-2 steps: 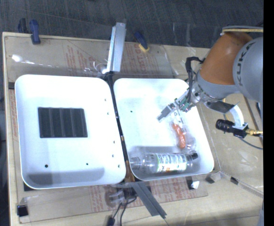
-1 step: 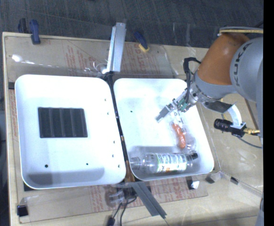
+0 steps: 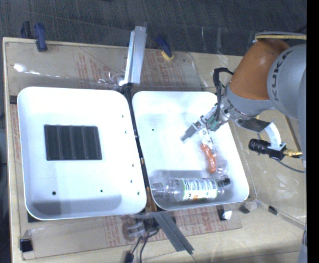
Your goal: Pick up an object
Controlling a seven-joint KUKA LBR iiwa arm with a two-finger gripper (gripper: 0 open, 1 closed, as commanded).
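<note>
- In the right bin (image 3: pixel 165 106), above an orange object (image 3: pixel 209 156): gripper (image 3: pixel 199 129) hovering near the middle, with nothing visibly between the fingers; opening too small and blurred to judge.
- Along the near wall: a clear plastic bottle (image 3: pixel 189 188) lying on its side, cap toward the right corner.
- Just beyond the bottle: the orange object, apart from the gripper, tucked toward the right wall.
- For a clean pick, probably best: descending straight over the orange object, fingers straddling its narrow width.
- Tight on two sides: right wall and bottle close by, little room for a wide approach.
- Toward the far left of this bin: bare floor, ample for retreat.
- In the left bin (image 3: pixel 33 108): a dark ribbed tray (image 3: pixel 73 142), well apart.
</note>
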